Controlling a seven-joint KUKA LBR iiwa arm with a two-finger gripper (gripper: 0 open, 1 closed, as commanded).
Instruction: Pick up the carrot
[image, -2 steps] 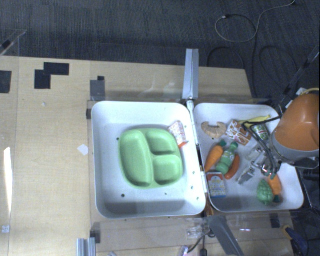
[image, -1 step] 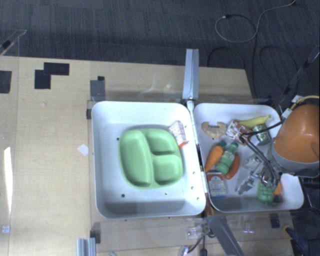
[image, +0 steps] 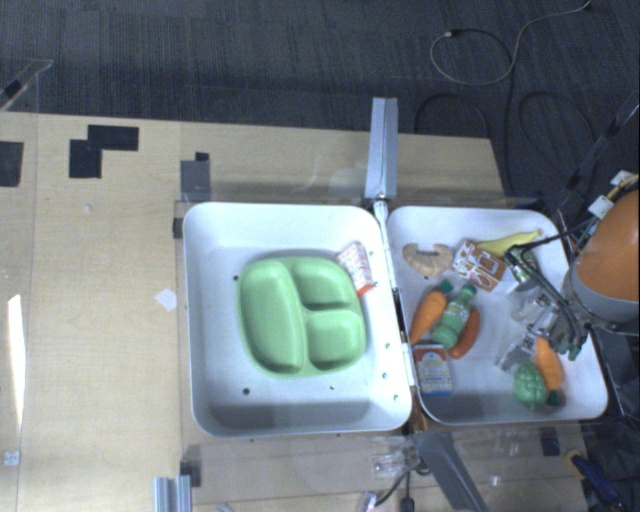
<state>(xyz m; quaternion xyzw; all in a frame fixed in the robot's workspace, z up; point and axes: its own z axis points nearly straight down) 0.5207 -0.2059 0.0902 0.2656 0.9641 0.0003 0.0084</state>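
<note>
Gripper (image: 548, 345) stood at right bin's (image: 500, 412) right edge, over an orange carrot-like piece (image: 548, 365); finger state could not be determined.
Carrot (image: 428, 313) lay near bin's left wall beside green bottle (image: 453, 314); arm hid surrounding items.

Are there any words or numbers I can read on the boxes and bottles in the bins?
No text reads clearly here.
Small packet at the left bin's right wall: red and white print, too blurred to read.
Carton in the right bin: orange and white pattern, too small to read.
Green bottle beside the carrot: label too blurred to read.
Small can below the bottle: red and blue label, unreadable.
</note>
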